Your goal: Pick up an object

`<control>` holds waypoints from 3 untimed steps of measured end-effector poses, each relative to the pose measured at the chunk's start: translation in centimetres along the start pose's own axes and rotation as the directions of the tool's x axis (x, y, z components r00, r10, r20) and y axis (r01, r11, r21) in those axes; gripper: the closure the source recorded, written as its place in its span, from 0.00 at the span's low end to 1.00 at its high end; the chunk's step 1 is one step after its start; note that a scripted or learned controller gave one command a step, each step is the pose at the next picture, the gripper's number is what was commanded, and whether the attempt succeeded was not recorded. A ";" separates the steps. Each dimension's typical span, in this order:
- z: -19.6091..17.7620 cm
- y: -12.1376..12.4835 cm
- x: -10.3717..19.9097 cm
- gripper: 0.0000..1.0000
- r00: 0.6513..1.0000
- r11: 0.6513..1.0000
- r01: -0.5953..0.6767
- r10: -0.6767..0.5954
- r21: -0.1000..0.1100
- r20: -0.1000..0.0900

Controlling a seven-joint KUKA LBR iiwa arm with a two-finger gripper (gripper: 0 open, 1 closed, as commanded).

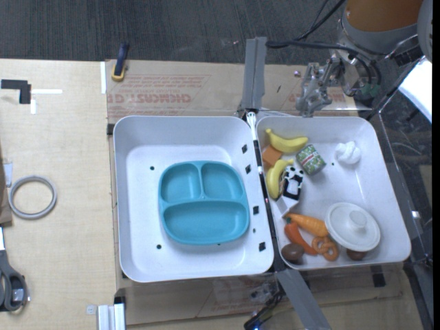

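Observation:
The right bin (385,163) holds several small items: a yellow banana (285,141), a second banana (275,179), a green can (311,159), a black-and-white toy (293,181), a white crumpled piece (348,152), an orange carrot (307,223) and a round white lid (352,227). My gripper (313,104) hangs above the far rim of this bin, behind the bananas. Its metal fingers stand slightly apart and open, with nothing between them. In the left bin (130,184) lies a blue divided plate (204,202).
A grey bar (253,74) rises behind the seam between the bins. On the wooden bench to the left lie a grey tape ring (31,196), scissors (10,291) and a blue-and-yellow tool (121,62). Cables run at the upper right.

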State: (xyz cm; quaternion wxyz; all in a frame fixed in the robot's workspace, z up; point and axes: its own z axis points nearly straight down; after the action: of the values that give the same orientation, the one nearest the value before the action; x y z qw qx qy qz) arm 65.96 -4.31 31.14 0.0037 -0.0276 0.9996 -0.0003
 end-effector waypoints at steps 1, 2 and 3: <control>-0.8 0.0 -0.2 1.00 1.000 1.000 0.000 0.000 0.001 0.003; -0.3 -4.1 1.0 1.00 0.968 0.968 0.252 -0.252 -0.003 -0.006; 1.4 2.5 2.6 1.00 0.969 0.969 0.248 -0.248 -0.004 -0.006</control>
State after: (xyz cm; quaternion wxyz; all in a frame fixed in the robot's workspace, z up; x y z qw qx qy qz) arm 63.23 -1.92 29.68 0.0003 -0.1522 0.9884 0.0006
